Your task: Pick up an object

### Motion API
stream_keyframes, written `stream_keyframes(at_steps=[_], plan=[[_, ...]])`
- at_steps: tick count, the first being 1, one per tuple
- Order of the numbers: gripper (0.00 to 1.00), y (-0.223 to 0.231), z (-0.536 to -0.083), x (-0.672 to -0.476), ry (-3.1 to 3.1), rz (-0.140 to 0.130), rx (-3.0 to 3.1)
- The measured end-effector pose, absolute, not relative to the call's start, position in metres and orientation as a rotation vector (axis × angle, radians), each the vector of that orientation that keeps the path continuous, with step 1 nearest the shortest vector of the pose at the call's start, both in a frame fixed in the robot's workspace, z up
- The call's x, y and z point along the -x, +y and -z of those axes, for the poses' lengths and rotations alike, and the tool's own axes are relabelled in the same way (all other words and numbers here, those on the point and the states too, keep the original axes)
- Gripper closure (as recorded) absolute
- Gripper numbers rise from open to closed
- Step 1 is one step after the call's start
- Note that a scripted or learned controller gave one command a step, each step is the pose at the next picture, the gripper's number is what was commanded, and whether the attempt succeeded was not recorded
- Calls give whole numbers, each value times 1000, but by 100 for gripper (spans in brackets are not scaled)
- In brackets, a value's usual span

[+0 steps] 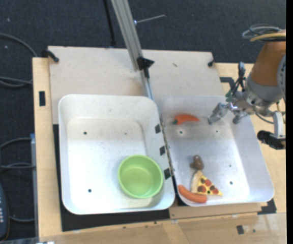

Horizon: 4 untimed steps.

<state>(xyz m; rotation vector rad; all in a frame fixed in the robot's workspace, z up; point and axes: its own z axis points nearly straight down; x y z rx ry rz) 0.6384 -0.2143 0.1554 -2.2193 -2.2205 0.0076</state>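
Gripper [227,113] poised over the upper right part of the right bin [248,151], fingers spread apart, one prong pointing left and down, the other to its right, nothing between them. Grey arm [266,80] with orange band entering from the right edge.

Nearest to the gripper: an orange carrot-shaped toy [186,118], lying just left of the fingertips on the bin floor, near but apart from them. Farther off, toward the near edge of the same bin: a small brown lump [197,162], well apart from the gripper; just below it a toy pizza slice [205,185], yellow with red spots; touching the slice's lower edge, a toy sausage [191,194], orange-red, resting against the bin's near left corner.

In the left bin [85,121]: a light green bowl [140,175], upright, sitting toward the near right corner, well away from the gripper.

No legible writing, brand or label anywhere; too small or blurred to read.
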Motion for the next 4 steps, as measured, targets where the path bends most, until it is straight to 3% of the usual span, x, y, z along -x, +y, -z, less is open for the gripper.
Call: stream_keyframes(at_steps=[1, 3, 4], plan=[[100, -215, -171, -641, -2229, 0, 2223], [100, -224, -284, -642, -2230, 7, 2223], [100, -163, -276, -632, -2229, 2, 2214]])
